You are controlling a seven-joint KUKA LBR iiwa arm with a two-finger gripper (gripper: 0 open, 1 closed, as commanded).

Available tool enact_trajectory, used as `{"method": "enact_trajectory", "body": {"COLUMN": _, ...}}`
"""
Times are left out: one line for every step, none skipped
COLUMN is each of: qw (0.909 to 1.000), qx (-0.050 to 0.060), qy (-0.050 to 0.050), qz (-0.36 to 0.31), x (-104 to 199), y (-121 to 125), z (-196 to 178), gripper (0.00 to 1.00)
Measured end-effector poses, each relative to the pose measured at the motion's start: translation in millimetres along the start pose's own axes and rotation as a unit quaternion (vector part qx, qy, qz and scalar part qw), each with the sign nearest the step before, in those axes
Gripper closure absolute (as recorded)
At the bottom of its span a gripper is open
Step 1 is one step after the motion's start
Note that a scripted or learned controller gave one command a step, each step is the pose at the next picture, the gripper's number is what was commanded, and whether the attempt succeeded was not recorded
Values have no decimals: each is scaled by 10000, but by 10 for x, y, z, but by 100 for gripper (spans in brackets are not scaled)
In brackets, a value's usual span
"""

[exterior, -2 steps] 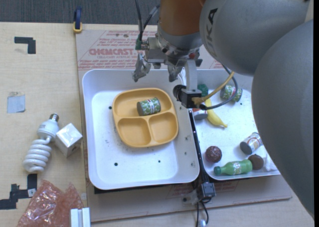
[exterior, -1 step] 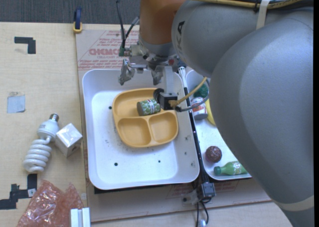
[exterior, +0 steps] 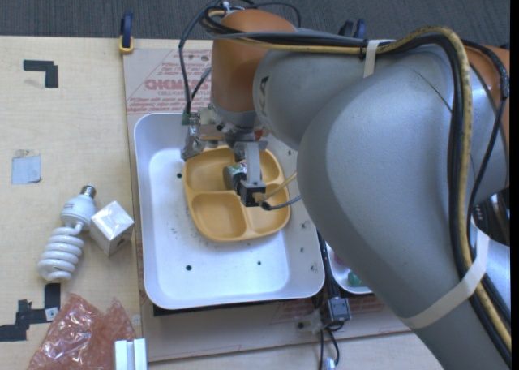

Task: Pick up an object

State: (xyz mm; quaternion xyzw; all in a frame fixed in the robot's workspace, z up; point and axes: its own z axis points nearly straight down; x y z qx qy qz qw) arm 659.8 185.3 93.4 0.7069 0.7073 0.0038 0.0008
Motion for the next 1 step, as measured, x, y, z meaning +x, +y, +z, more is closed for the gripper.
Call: {"method": "enact_trajectory", "body": {"qw": 10000, "qx": 33, "qy": -26, "qz": -9, "x": 434, "y": -8, "z": 10, "gripper": 0}}
